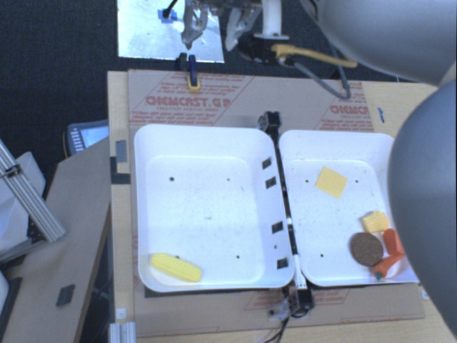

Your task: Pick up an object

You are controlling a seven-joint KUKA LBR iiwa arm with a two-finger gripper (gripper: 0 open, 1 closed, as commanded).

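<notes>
the landmark here is the black divider [280, 199] where the two white bins meet. far to its left, in the near left corner of the left bin [146, 191], lies a yellow corn cob [176, 267], flat on the floor of the bin and close to the front wall. up past the far end of the divider, beyond the cardboard sheet [235, 95], the gripper [214, 31] hangs over a shiny metal plate [143, 20], well apart from both bins; its two fingers stand apart with nothing between them, so it is released and bare. just right of the divider, in the far half of the right bin [335, 145], lies a flat yellow cheese slice [331, 181]. further right of the divider, at the near right corner, a brown round cookie [366, 249] sits touching a small yellow block [375, 222] and an orange carrot [390, 252]. the grey arm [421, 191] covers that corner's edge.
</notes>
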